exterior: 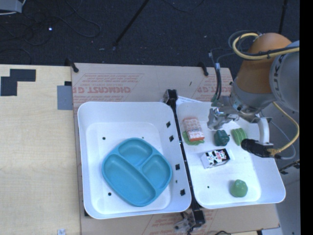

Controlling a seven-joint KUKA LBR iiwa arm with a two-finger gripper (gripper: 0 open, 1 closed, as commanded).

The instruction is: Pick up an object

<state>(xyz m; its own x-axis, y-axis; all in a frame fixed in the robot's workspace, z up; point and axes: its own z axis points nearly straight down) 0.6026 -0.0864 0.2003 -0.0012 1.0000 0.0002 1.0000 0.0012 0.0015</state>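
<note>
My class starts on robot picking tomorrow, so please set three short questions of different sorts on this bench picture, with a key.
1. True or false: the blue plate lies in the same bin as the green ball.
2. Multiple choice: which thing lies closest under the pincer? A) the blue plate B) the dark green toy C) the green ball
3. Fill in: the black and white card lies in the ___ bin as the picture shows it.

Key:
1. False: the plate lies alone in the left bin.
2. B
3. Right, with the snack packet and the light green piece.
</note>
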